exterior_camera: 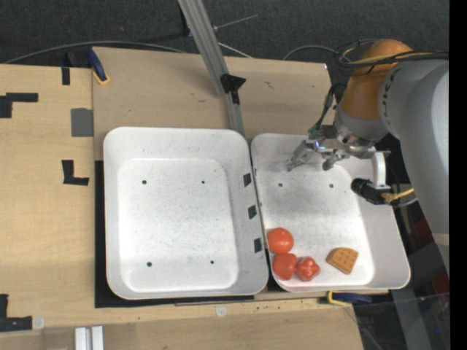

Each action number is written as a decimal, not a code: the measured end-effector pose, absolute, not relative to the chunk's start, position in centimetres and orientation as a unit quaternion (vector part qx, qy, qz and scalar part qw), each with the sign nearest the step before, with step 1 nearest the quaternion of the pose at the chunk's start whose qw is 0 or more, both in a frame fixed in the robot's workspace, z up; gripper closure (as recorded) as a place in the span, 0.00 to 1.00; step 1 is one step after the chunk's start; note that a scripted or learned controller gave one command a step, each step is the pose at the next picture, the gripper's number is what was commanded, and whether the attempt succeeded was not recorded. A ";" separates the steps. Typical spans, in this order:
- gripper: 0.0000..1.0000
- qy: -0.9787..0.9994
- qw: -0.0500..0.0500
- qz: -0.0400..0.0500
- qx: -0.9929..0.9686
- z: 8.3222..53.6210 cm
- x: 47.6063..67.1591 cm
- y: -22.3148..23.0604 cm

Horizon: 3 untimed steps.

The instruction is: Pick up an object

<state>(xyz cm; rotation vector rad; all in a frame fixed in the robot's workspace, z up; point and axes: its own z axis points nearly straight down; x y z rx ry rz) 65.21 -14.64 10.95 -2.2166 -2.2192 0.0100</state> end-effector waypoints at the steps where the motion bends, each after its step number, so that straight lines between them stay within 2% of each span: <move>1: 0.00 -0.708 0.001 0.002 -0.706 8.7 65.1 -14.6; 2: 1.00 -0.709 0.000 0.002 -0.706 9.8 65.2 -14.5; 3: 1.00 -0.708 -0.001 -0.001 -0.707 14.3 65.9 -14.7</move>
